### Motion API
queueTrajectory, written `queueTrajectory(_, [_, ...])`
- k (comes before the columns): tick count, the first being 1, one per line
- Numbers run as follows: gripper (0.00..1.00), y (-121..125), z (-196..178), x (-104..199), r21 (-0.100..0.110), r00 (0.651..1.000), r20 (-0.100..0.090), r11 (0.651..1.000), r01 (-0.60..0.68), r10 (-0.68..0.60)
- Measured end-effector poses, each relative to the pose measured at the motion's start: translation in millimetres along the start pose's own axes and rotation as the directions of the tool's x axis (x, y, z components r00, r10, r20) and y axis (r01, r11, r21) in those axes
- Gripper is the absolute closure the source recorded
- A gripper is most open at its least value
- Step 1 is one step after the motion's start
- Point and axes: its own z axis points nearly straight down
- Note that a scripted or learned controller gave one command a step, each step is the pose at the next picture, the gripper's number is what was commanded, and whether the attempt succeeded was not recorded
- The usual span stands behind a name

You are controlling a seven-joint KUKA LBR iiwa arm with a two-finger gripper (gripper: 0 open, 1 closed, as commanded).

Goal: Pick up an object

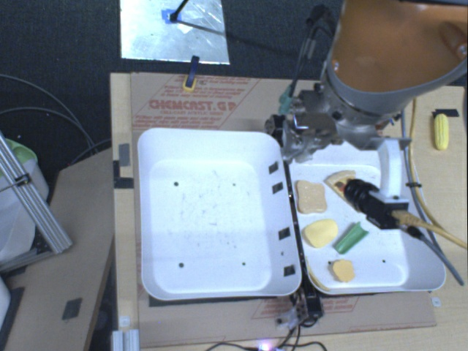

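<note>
The right bin (420,273) holds several small objects: a tan bread-like slab (311,196), a pale yellow lump (320,232), a green stick (351,238), a small orange-yellow piece (341,270) and a wedge with a red edge (338,179). My gripper (301,139) hangs from the big grey and orange arm over the back left corner of that bin, just behind the tan slab. Its metal body hides the tips. Nothing shows in its grasp.
The left bin (212,210) lies beside it, sharing a hinged middle edge. A black cylinder with cables (374,205) on the arm juts over the right bin. A yellow item (441,131) lies on the bench at far right.
</note>
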Motion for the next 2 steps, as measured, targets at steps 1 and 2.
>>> queueTrajectory(1, [1.0, 1, -11, 0, -0.002, 1.0, -0.001, 1.0, 0.003, -0.003])
queueTrajectory(2, [1.0, 1, -22, 0, -0.005, 1.0, -0.003, 1.0, 0.006, -0.006])
